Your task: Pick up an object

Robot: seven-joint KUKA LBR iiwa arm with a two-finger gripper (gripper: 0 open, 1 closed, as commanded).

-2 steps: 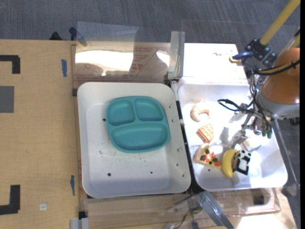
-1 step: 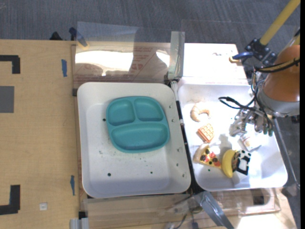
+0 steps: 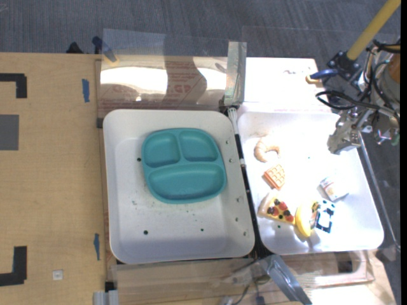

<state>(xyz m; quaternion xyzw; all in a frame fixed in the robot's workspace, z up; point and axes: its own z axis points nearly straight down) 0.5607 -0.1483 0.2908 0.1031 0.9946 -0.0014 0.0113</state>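
Gripper hangs over the right bin near its 2 o'clock side, a pale metal piece at the end of a tangle of black cables, and whether it is open or closed cannot be told from this slanted view; nothing can be seen held in it. Above it, toward 1 o'clock of the picture, a yellow rod runs off the top corner. Below and to the left of the gripper, the bin's white floor carries several small toy foods, all apart from the gripper. A croissant lies near the bin's 10 o'clock part, close to the wall shared with the other bin. Just below it, toward 6 o'clock from the croissant, sits a waffle, tilted. A pizza slice lies at the bin's 7 o'clock area, and just beside it on the right a banana curves upright along the floor. A small blue and white piece lies right next to the banana at its 3 o'clock side, and a little white and grey packet rests above that, toward 12 o'clock from it and at about 6 o'clock from the gripper. The left bin holds a teal divided plate at its middle. Both bins sit on a brown cardboard surface.
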